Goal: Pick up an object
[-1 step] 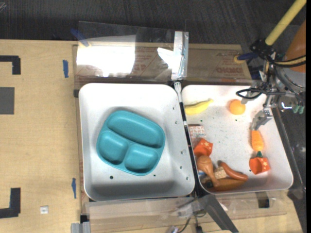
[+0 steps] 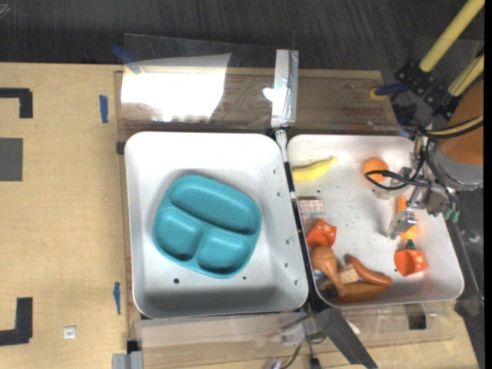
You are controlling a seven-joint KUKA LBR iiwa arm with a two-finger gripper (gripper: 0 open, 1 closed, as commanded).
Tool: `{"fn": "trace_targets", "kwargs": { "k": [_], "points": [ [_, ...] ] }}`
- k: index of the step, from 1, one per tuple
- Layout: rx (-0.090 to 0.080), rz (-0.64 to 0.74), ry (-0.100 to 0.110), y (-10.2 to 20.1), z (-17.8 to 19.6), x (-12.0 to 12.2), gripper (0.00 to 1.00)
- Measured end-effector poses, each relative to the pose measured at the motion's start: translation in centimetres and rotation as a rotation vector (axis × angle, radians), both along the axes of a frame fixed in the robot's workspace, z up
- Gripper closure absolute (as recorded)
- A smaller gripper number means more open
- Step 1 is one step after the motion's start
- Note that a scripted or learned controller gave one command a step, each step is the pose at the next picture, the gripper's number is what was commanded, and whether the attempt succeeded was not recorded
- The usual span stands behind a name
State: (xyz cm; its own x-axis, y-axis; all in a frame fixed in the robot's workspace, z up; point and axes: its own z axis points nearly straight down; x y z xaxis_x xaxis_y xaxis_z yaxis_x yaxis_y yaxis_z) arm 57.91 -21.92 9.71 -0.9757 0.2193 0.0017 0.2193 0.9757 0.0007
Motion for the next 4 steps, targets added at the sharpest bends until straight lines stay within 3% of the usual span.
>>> {"fn": "trace_targets", "kwargs": {
  "k": [1,2,3,4],
  "points": [
    [-0.003,-0.110,-0.012,-0.3,-0.8,-3.4,0.00],
    [-0.002,-0.261,-0.012,3.8,-0.8,-3.6,0.00],
    [-0.002,-0.175,-0.011,0.4,-0.8,-9.7,0.00],
    [-0.001,-0.182,-0.014,-0.1,-0.9,-1.6,0.00]
  ]
}}
